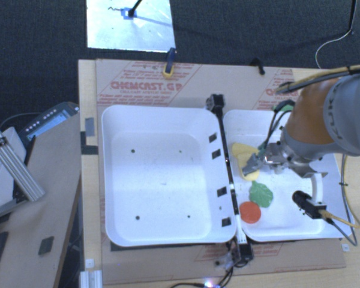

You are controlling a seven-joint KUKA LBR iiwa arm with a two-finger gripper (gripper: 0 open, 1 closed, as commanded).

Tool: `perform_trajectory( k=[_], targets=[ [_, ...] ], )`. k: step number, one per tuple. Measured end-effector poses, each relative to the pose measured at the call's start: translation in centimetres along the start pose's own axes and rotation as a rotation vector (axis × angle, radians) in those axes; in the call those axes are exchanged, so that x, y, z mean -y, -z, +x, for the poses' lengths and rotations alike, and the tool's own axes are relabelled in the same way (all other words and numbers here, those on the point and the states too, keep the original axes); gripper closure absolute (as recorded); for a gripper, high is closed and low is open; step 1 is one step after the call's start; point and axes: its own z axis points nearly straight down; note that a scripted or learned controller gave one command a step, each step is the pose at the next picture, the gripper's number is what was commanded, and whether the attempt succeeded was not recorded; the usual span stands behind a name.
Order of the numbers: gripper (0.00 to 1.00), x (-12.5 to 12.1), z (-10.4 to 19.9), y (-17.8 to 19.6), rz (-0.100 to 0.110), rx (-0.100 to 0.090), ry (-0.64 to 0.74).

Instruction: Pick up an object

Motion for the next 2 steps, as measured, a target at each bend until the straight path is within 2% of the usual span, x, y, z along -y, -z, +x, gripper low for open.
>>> perform_trajectory(
  k=[1,2],
  targets=[
    [0.00,2.4,-6.6,-1.8,-0.001,0.000,-0.005],
    [0.00,-3.8,-4.3,-1.5,-0.009,-0.001,0.008]
  ],
)
